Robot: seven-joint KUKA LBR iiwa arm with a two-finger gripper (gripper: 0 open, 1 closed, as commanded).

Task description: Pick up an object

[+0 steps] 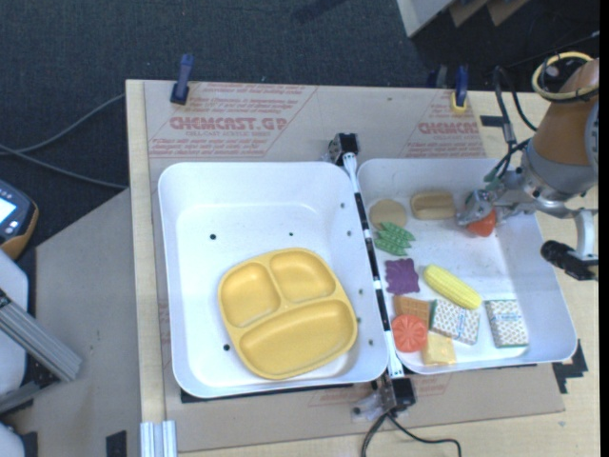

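1. Two white bins sat side by side on the tabletop (285, 122); the left bin (181, 208) held a yellow divided tray (285, 312), and the right bin (547, 303) held the small things I had to choose from.
2. My gripper (479, 212) hung at the upper right of the frame, low over the far end of the right bin, and whether my jaws stood apart or together I could not tell.
3. An orange-red piece (484, 225) lay right at my tip, touching it or just under it; I could not see it between my jaws, so I do not count it as held.
4. A tan bread-like piece (432, 205) lay just to the left of it, and a yellow corn cob (451, 287) lay lower in the frame, near the bin's middle.
5. I judged this to be the grasp step: down on the target, lift not yet begun.
6. The next move called for a firm closing on the orange-red piece and a straight rise, clear of the bin's near wall and the tan piece beside it.
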